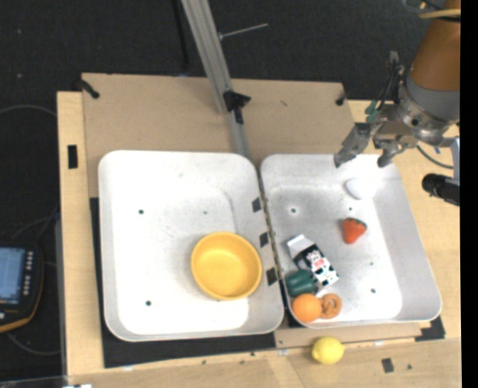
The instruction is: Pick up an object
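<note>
My gripper (366, 153) hangs open over the far right corner of the right bin (400, 241), its two fingers spread with nothing between them. Just below it a small white object (357, 188) rests on the bin floor. Further down the bin lies a red strawberry-like piece (353, 230). Near the bin's front left corner cluster a black and white box (312, 259), a dark green object (298, 281), an orange (306, 307) and a small orange piece (332, 305).
A yellow bowl (226, 265) sits in the left bin (141, 241) near its right side. A yellow lemon (327, 350) lies on the bench in front of the right bin. A grey metal pole (210, 47) slants up behind the bins.
</note>
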Robot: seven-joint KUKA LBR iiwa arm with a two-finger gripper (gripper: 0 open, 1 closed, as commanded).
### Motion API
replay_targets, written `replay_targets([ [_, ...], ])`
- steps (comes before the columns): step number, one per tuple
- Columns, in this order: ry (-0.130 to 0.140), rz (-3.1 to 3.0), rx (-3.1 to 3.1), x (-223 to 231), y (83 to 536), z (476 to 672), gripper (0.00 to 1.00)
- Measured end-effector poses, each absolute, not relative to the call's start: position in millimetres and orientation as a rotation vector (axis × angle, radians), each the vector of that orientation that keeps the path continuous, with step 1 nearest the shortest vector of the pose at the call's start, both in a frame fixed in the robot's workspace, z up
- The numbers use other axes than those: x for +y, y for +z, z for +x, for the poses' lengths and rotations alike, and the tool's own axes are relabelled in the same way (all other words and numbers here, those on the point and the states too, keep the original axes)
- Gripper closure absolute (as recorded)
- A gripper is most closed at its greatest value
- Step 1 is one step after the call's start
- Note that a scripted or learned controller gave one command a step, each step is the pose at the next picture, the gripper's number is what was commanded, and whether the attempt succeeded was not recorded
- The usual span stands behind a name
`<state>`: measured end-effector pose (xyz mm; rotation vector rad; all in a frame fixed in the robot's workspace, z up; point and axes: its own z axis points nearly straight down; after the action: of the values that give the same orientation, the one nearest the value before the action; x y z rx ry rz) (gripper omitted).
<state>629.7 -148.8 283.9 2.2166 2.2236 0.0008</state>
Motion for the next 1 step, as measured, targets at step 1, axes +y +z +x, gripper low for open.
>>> replay_targets([
  [1, 0.0, 2.216, 2.224, -148.9, 283.9, 629.7, 0.0],
])
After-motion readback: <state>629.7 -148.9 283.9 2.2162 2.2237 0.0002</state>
